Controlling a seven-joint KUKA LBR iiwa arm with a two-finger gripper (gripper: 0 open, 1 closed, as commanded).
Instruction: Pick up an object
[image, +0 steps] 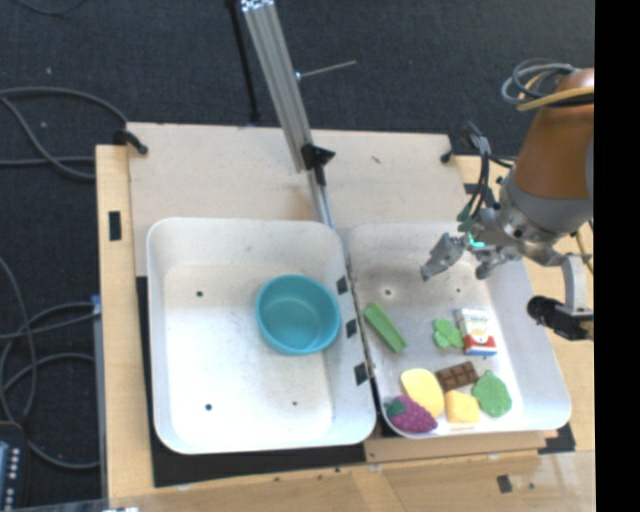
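Observation:
My gripper (462, 262) hangs over the upper middle of the right bin (400, 250), its two grey fingers spread apart with nothing between them. Below it in that bin lie a green pod (384, 328), a small green piece (447, 334), a white carton with red and blue print (477, 331), a brown chocolate bar (457, 377), a yellow piece (422, 388), a second yellow block (461, 406), a green leafy piece (493, 393) and purple grapes (411, 413). All sit apart from the fingers.
The left bin (190, 400) holds a teal bowl (297, 314) near its right side. A slanted metal pole (285, 90) rises from the bench behind the bins. Cables lie on the dark floor at the left.

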